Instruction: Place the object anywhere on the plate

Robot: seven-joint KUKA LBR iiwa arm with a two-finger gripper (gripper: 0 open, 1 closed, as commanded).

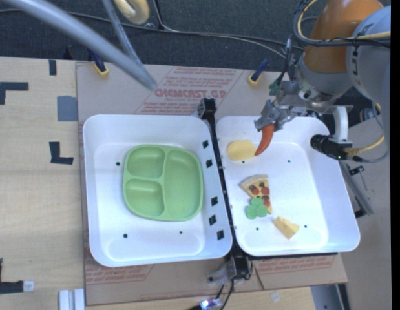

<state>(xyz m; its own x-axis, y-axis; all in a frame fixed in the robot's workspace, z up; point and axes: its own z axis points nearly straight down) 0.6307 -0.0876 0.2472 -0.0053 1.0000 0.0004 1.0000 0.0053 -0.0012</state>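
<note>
Green plate (pixel 163 181) lying flat in the left bin (pixel 103 131), three compartments bare; taken here as the landmark for everything else; black divider (pixel 214 173) between the bins just right of the plate; right bin (pixel 329 192) beyond it, holding a yellow lemon-like piece (pixel 240 150) nearest the plate, a pizza slice (pixel 258 189) and a green clover-shaped piece (pixel 255 209) further right and lower, a cheese wedge (pixel 286 227) furthest from the plate among these

Orange carrot-like object (pixel 267 139) right of the plate, across the divider, hanging tilted above the right bin with its lower tip just beside the lemon piece; upper end pinched in the gripper (pixel 274 120); fingers clenched on that top end only, the rest dangling below and slightly toward the plate

Risks, as judged from this: thin grasp at the very tip, so likely to slip or swing loose during travel over the divider, dropping short in the right bin or on the divider itself; dangling tip low enough, perhaps, to brush the lemon piece or catch the bin wall on the way; release from a tilt could send the object rolling off the plate's shallow rim into the left bin floor; exact height above the bin hard to tell from this slant
</note>
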